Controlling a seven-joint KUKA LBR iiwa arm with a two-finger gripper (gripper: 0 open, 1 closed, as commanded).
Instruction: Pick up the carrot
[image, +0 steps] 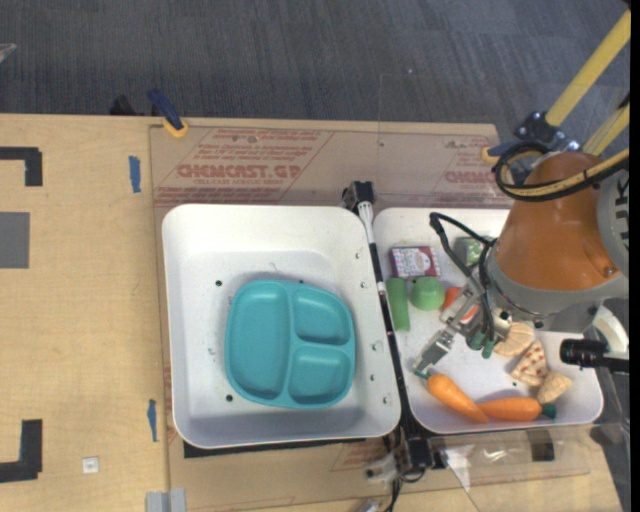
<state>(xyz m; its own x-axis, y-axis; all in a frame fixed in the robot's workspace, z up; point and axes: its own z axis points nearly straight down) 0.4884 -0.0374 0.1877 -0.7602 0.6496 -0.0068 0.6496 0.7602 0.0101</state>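
I see the gripper (441, 350) just above the carrot (452, 394), fingers slightly apart, holding nothing. The carrot lies along the right bin's (590, 408) near wall. I judge approach underway; next comes descent.

Lighting's pretty even and bright, looks like soft overhead light, no hard hotspots. The 2 white bins (270, 225) come out clean without blowing out, just faint grey shading along the inner walls. The teal tray (291, 343) throws a soft, thin shadow around its edge. The arm (553, 235) darkens the bin (578, 405) under it a bit, so the small stuff near the gripper (462, 335) is murky and hard to read. Overall sharpness is so-so, the printed text on the cardboard (240, 165) is fuzzy. Straight edges bow slightly toward the frame borders.
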